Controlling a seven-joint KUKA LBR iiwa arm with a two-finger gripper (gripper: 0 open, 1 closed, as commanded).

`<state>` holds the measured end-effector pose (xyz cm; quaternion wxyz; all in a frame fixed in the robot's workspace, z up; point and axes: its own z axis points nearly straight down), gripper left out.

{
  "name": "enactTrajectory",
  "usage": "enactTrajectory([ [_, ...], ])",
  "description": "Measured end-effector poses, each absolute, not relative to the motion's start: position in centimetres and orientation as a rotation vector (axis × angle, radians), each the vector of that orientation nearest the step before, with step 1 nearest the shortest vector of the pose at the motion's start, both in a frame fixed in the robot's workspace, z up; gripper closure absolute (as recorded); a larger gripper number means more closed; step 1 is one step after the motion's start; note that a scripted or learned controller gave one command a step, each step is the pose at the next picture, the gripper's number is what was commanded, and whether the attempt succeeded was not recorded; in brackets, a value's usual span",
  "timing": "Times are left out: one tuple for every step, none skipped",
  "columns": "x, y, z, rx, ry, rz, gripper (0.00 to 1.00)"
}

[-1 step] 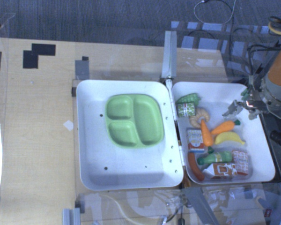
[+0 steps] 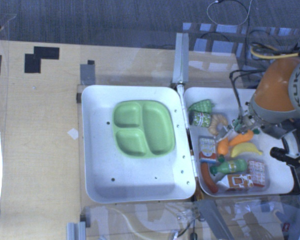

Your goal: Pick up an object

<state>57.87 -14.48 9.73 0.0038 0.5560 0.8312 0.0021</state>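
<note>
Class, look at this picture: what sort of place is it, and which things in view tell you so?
Probably a robotics lab test bench, not a kitchen. A robot arm reaches over two white bins; the food looks like toys; a green tray sits in the left bin, and cables trail behind.

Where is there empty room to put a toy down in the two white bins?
The left bin has bare white floor all around the green tray, widest along its left side and near edge. The right bin is crowded: the carrot, banana, green bottle and cartons cover most of it.
</note>
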Motion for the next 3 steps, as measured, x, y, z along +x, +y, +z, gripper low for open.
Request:
enactTrajectory([
  [53.2, -15.0, 9.0, 1.796, 2.561, 0.014, 0.00],
  [53.5, -15.0, 10.2, 1.792, 2.558, 0.019, 1.00],
  [51.7, -10.0, 23.1, 1.716, 2.623, 0.005, 1.00],
])
